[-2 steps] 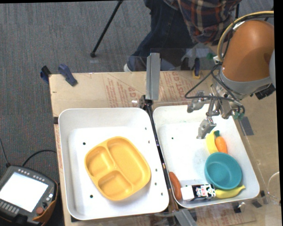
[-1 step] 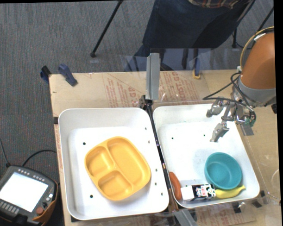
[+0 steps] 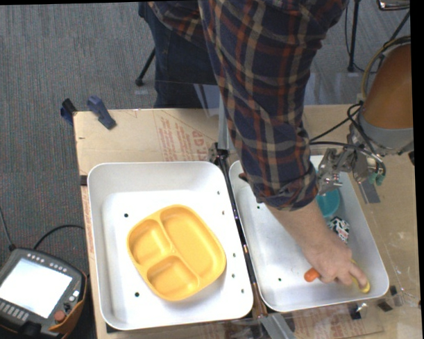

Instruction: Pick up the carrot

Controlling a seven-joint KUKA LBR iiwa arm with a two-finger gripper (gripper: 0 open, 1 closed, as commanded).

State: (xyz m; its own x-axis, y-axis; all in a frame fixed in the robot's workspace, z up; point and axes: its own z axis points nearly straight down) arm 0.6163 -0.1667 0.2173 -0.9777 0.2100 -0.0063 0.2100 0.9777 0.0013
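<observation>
Reaching into the right bin (image 3: pixel 378 253) from the top of the view, a person's forearm in a plaid sleeve is seen, with the hand (image 3: pixel 335 262) laid over the bin floor near the front right corner. An orange carrot (image 3: pixel 311 275) is partly shown just beside the hand on its left, lying on the bin floor, with its other end hidden under the fingers. A yellow object (image 3: pixel 364 286) is seen at the fingertips on the other side of the hand; what it is cannot be told. A blue object (image 3: pixel 329 203) and a small black-and-white item (image 3: pixel 341 229) are placed further back in the same bin, between the forearm and the right wall. The gripper (image 3: pixel 351 166) is held above the bin's back right part, well apart from the carrot; nothing is seen between its fingers, and how far it is opened cannot be told. In the left bin (image 3: pixel 105 179) a yellow plate (image 3: pixel 175 252) with 3 compartments is laid flat near the middle
</observation>
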